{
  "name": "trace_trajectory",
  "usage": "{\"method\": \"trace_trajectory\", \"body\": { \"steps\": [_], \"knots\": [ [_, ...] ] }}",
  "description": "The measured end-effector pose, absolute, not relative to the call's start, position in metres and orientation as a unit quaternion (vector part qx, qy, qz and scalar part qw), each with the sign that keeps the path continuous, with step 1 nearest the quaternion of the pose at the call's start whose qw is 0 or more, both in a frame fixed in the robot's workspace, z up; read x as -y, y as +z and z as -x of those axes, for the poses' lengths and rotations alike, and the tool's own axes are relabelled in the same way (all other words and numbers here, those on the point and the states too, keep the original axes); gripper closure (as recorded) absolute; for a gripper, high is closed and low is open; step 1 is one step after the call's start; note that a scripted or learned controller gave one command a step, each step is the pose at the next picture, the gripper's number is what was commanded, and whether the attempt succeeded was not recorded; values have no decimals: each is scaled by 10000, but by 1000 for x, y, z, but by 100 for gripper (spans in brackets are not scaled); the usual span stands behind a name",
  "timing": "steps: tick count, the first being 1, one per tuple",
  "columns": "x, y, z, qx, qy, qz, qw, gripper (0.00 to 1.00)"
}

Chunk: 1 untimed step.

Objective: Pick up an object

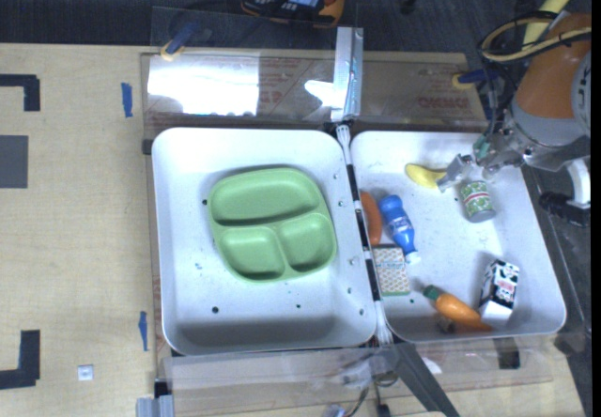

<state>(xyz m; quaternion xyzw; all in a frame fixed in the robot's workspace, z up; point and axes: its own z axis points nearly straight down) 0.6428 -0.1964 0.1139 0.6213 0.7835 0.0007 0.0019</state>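
Over the right bin (540,246), near its far edge, hovering just above the little green can (478,202) beside the yellow banana (424,177), jaws (470,168) too blurry to call spread or pressed together, probably needing to drop lower and pinch the can.

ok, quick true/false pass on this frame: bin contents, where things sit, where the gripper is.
1. The green three-compartment plastic tray lies in the left white bin. True.
2. The blue plastic bottle lies in the left bin. False: it lies in the right white bin, near the divider.
3. The yellow toy banana sits left of the gripper. True.
4. The orange toy carrot lies at the right bin's far edge. False: it lies near the near edge.
5. The small black-and-white carton sits in the right bin's near right corner. True.
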Motion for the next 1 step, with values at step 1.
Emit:
{"method": "trace_trajectory", "body": {
  "steps": [1],
  "knots": [
    [208, 90, -596, -6888, 103, -7249, -25, 0]
  ]
}}
